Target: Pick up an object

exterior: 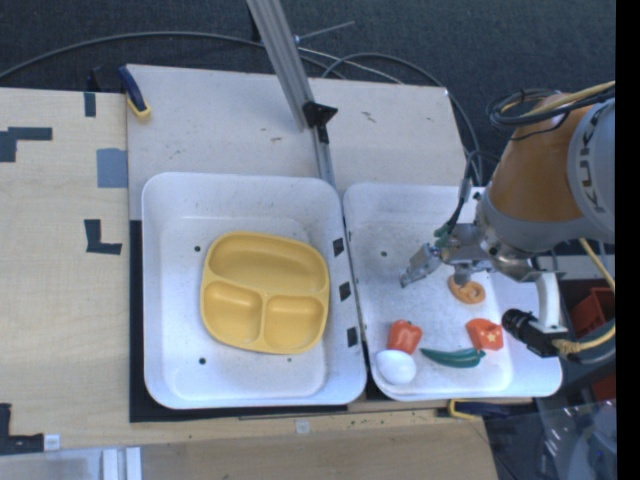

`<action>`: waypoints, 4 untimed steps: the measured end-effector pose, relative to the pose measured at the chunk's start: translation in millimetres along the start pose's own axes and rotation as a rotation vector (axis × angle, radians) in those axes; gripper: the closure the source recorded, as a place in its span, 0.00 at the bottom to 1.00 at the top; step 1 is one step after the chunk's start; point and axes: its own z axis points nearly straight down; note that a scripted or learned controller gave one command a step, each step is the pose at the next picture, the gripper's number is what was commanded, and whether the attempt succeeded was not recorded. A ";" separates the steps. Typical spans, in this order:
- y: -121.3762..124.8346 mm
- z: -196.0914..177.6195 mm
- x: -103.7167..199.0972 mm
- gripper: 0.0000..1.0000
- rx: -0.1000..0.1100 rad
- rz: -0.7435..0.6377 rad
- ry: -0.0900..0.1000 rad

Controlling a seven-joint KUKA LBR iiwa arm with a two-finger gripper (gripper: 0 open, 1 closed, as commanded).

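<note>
1. A grey-and-orange arm is reaching in from 3 o'clock over the right bin, its gripper hanging above bare floor near the bin's middle.
2. The fingers are pointing toward 8 o'clock; how far apart they are standing cannot be told from this slant, and nothing is showing between them.
3. Five small items are lying in the bin's 5 o'clock part: a tan ring just beside the wrist, a red pepper, a white egg touching the pepper at its 6 o'clock, a green chili, and a red piece at the chili's 1 o'clock end.
4. The ring, the nearest candidate, is probably light, stiff plastic and a little slippery; taking it across the rim looks safest.
5. The egg is looking round and likely to squirt out of a pinch; the chili is offering a slim middle to close on.
6. A yellow tray is sitting in the left bin.
</note>
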 end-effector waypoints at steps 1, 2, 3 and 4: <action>0.0 -0.1 -0.1 0.00 0.000 0.000 0.000; -11.9 55.1 -0.9 0.00 0.006 0.002 0.000; -13.9 109.3 -0.1 0.00 0.006 0.001 0.000; -12.9 96.6 0.5 1.00 0.003 0.000 0.001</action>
